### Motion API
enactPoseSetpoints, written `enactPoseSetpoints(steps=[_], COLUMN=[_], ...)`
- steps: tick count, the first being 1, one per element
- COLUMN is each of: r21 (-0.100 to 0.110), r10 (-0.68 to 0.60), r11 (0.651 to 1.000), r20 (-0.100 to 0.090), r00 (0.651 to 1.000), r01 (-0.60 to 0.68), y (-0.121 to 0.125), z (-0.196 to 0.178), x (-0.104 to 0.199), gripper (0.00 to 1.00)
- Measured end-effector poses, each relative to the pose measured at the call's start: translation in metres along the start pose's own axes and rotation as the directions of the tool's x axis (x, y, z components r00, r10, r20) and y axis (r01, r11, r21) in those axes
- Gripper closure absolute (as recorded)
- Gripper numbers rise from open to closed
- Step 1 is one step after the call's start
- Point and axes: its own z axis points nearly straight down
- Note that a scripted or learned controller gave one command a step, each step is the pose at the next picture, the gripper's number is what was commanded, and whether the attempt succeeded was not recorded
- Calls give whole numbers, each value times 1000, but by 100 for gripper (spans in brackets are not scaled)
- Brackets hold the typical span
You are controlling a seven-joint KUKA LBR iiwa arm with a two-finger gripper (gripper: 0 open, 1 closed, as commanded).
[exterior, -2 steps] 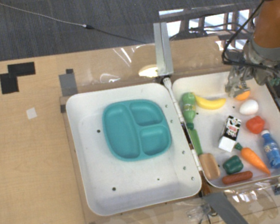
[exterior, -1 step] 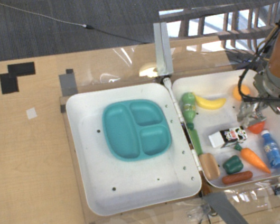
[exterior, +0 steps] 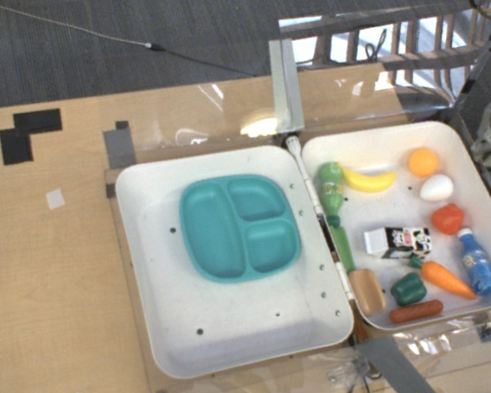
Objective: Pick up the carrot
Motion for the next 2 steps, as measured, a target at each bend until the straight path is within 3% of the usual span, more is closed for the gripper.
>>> enactPoseSetpoints(steps=[1, 2], r21=[-17, -1], r10=[-56, -75], r11=[998, 997], r20=[-8, -1], r00=[998, 997], r01=[56, 75], y=[46, 27], z=[101, -4], x=[55, 33], gripper=[100, 100])
